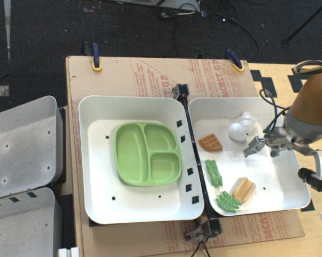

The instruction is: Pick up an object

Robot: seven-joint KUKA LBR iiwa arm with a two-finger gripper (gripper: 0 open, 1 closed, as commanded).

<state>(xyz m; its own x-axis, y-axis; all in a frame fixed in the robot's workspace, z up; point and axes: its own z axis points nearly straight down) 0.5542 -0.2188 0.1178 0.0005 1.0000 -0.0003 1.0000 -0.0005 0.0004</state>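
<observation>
nothing is picked up yet: the gripper (255,145) hangs slightly parted and empty over the right bin (289,199), the white object (241,128) just beside it, the waffle (209,143) farther off.

Two white bins are seen side by side on the bench. The gripper (259,145) is hung over the right bin (289,194), with its fingers apparently a bit apart, though that's hard to judge from up here. Nothing is seen held between them. A white lump (241,128) is found just up-left of the gripper, a brown waffle piece (210,143) further left, a green strip (213,172) and a tan block (244,190) below-left, plus a green leafy bit (227,202). A green divided plate (148,153) is sat in the left bin (97,143), well off to the gripper's left.
</observation>
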